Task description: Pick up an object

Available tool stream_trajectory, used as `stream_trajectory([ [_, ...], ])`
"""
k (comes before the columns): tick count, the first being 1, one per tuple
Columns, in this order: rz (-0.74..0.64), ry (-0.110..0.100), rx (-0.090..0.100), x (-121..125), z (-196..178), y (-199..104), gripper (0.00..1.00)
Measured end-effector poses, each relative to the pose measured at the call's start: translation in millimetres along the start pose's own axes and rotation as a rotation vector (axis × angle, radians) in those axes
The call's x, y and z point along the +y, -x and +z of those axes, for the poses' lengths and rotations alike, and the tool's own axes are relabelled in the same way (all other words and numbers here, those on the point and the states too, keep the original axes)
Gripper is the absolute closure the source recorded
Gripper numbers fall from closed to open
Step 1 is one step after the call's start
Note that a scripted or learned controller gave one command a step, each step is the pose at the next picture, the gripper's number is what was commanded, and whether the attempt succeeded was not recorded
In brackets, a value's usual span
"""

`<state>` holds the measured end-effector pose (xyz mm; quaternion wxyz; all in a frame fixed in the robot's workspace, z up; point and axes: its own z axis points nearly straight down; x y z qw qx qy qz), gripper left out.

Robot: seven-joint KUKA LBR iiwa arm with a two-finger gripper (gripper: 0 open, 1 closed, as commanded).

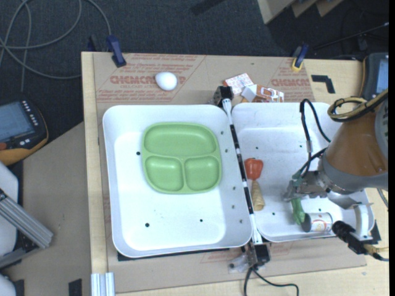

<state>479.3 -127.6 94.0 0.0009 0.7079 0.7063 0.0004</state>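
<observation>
In the right bin [274,131] a red and orange object [253,168] lies against the left wall, with a tan cylinder [257,197] just below it. Near the bin's front edge lie a green stick-shaped object [299,213] and a white cylinder with a red mark [320,223]. My gripper [298,190] hangs over the front right part of this bin, right above the upper end of the green object. The arm's grey and orange body [358,153] covers the bin's right side.
The left bin [123,227] holds a green divided tray [182,157]. A white egg-shaped object [165,80] and some small packets [250,90] lie on the cardboard behind the bins. Blue clamps [115,50] hold the board's back edge.
</observation>
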Motion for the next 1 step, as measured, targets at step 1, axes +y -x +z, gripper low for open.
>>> stream_trajectory([
  [1,-0.004,-0.001,0.001,36.5,-90.7,-65.1,1.00],
])
